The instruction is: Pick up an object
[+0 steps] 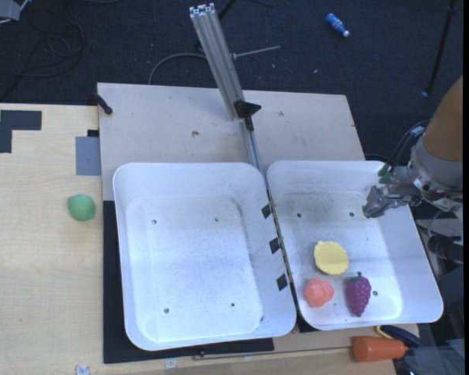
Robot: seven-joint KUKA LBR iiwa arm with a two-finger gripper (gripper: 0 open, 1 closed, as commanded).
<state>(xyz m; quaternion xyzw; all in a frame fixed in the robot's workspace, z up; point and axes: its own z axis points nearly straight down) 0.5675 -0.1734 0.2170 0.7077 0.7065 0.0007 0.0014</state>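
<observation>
In the right bin (328, 180) lie a yellow object (331, 257), an orange-pink fruit (319, 292) and a purple bunch of grapes (358, 294), all near the bin's front. My gripper (375, 206) hangs over the bin's right side, up and to the right of the yellow object and apart from all three. Nothing shows between its dark tips.
The left bin (189, 252) stands beside the right one. A green ball (81, 207) rests on the wooden bench at far left. An orange object (379, 348) lies just past the right bin's front edge. A slanted metal rail (223, 61) rises behind the bins.
</observation>
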